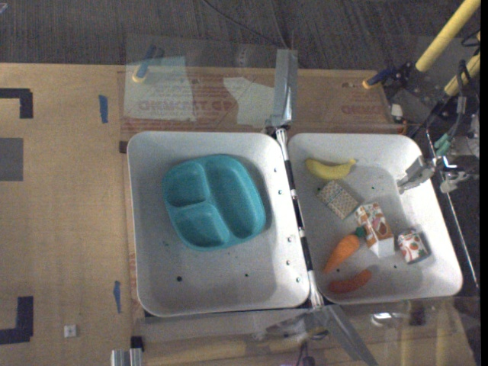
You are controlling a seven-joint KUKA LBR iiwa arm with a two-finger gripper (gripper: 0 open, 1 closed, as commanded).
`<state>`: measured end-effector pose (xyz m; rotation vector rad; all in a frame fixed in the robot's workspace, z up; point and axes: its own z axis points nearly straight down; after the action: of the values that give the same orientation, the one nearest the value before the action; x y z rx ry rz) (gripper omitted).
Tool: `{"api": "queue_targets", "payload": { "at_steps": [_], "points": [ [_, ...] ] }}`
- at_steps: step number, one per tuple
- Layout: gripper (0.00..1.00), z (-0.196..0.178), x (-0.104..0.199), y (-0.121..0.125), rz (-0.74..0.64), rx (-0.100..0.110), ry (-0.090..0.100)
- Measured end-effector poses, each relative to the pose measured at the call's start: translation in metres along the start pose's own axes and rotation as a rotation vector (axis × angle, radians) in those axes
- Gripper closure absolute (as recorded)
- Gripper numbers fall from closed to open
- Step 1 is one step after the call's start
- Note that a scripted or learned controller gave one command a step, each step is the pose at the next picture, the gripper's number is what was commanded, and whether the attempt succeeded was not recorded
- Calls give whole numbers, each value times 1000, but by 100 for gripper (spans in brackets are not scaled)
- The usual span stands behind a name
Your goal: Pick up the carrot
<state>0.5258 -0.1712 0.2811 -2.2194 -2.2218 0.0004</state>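
Notably tapered orange carrot beside boxy carton.

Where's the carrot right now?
The carrot lies in the right bin, toward its front, tilted. A small carton sits at its leafy end and a reddish sausage lies just below it.

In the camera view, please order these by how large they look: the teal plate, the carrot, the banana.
1. teal plate, clearly the largest.
2. and 3. carrot and banana look about alike; I would not rank them.
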Motion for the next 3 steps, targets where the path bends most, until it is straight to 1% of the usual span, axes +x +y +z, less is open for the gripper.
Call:
{"api": "queue_targets", "payload": {
  "at_steps": [1, 2, 3],
  "points": [
    [0, 116, 76, 11, 71, 1, 0],
    [0, 192, 76, -43, -156, -10, 1],
    [100, 182, 72, -43, -149, -15, -2]
  ]
}}
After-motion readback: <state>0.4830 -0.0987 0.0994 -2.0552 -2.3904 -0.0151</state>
